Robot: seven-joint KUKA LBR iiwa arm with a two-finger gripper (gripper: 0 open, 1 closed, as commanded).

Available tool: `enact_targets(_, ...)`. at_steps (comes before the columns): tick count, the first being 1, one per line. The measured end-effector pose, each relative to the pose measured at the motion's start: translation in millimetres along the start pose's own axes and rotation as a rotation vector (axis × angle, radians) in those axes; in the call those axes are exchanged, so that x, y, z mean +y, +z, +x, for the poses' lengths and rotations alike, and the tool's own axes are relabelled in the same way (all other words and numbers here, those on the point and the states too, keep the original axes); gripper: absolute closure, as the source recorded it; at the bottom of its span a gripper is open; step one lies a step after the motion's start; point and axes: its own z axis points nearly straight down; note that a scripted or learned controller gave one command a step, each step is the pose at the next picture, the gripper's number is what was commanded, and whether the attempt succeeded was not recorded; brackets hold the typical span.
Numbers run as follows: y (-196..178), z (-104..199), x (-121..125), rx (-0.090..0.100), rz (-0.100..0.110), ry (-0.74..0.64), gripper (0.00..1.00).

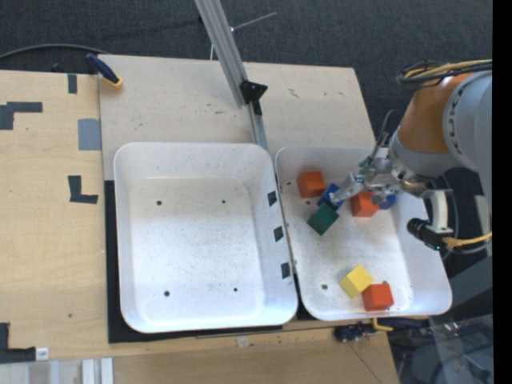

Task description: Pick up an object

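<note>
The right bin (416,254) holds several blocks. An orange block (311,184) lies at its back left, with a dark green block (323,218) just in front of it and a small blue piece (328,195) between the two. My gripper (358,194) is low in the back of this bin, directly over a red-orange block (364,206), which peeks out under its front side. A yellow block (356,280) and another orange block (378,296) rest near the bin's front edge, apart from the gripper.
The left bin (128,238) sits beside the right one, with a shared rim (280,222) between them. A slanted metal bar (228,46) crosses the bench behind the bins. Yellow and black cables (448,242) hang by the arm at the right.
</note>
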Motion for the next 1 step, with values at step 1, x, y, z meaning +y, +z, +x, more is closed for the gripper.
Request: enact_targets(1, -12.2, 0.9, 1.1, 0.001, -0.003, -0.002, 1.00)
